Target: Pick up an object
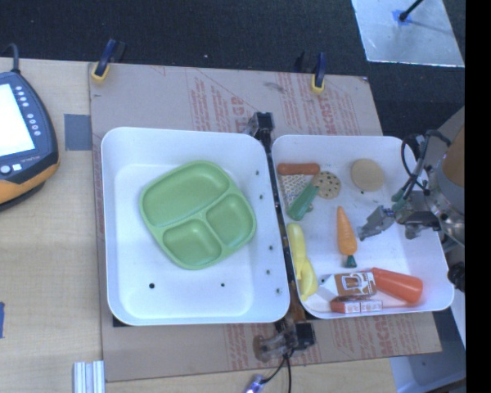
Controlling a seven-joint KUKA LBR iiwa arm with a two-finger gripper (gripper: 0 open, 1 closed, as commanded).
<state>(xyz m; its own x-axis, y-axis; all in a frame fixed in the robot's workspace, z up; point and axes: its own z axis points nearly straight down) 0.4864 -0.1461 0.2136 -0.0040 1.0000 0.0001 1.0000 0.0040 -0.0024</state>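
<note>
The right bin [393, 150] holds several toy foods: a carrot [346, 230], a sausage [299, 169], a chocolate-chip cookie [329, 184], a green piece [303, 202], a round tan bun [366, 173], a yellow banana [301, 259], an orange bottle [398, 284] and a brown carton [355, 283]. My gripper [376, 222] reaches in from the right edge and hangs over bare bin floor, just right of the carrot and below the bun. Nothing shows in its grasp.
A green divided plate [198, 214] lies in the left bin [123, 285]. A teach pendant [12, 142] rests on the bench at far left. Clamps [318, 72] hold the cardboard under the bins. A red-and-white packet [356, 305] lies at the right bin's front rim.
</note>
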